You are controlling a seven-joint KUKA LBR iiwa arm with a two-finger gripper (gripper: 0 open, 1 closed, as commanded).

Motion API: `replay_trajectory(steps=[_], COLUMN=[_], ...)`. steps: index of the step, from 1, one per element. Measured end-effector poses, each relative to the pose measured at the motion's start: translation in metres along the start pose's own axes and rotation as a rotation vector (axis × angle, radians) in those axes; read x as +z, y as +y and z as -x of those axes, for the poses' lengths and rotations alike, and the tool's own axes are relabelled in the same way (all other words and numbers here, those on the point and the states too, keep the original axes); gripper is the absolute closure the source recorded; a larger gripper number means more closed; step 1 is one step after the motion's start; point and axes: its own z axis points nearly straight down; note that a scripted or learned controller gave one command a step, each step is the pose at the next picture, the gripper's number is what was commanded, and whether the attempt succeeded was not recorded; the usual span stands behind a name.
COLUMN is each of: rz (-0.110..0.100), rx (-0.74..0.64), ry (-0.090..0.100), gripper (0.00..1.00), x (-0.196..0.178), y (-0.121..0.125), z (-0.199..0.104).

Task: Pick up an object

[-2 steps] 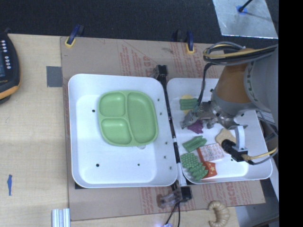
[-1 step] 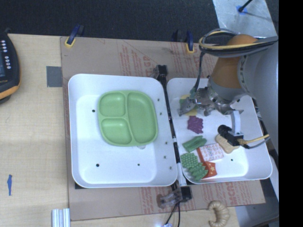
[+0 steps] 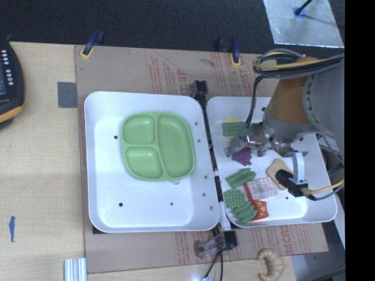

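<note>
Purple toy | gripper just above it in right bin | grasp state: cannot tell | advice: descend centred, avoid green block.

This looks like a robotics lab: a cardboard sheet is clamped to a wooden bench, a control pendant lies at the edge, and cables loop off the grey arm.

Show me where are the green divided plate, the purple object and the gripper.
green divided plate (image 3: 158,146): camera view, on its centre ridge.
purple object (image 3: 241,155): camera view, on its middle.
gripper (image 3: 247,139): camera view, on its tip.
</note>
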Motion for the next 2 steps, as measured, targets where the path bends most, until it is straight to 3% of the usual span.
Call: replay_trajectory(steps=[1, 2], rz=[0.003, 0.002], rx=[-0.002, -0.002], ry=[-0.001, -0.001], gripper=[1.0, 0.0], x=[-0.0113, -0.0108], y=[0.0019, 0.0018], z=[0.0005, 0.0004])
